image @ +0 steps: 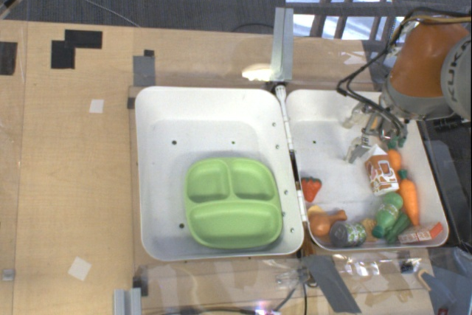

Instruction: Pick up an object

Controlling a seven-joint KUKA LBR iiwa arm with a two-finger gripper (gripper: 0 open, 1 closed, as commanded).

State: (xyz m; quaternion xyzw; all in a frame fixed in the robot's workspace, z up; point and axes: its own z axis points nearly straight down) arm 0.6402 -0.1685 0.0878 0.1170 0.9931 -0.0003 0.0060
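The bench [66, 181] is the widest thing under me, bearing two shallow white bins side by side so that I can reach both from my side. The left bin [158, 122] holds a green sectioned plate [233, 201] lying flat toward its near edge. The right bin [324, 129] carries the clutter I am meant to pick from, and all of it has gathered along the near and right walls, leaving the far floor bare.

My gripper [366, 140] hangs over that right bin, pointing down, its fingers spread with nothing between them. It sits just up and left of a small brown-and-white carton [381, 175], the nearest candidate, which leans against a carrot [408, 197]. I judge the open stance fits a descent onto the carton, though the carrot crowding one side may block a finger.

Below these lie a green bottle-like toy [389, 217], a dark round piece [348, 234] and an orange-brown piece [323, 220], packed close. A strawberry [312, 188] sits apart by the dividing wall, easier to straddle but further from me.
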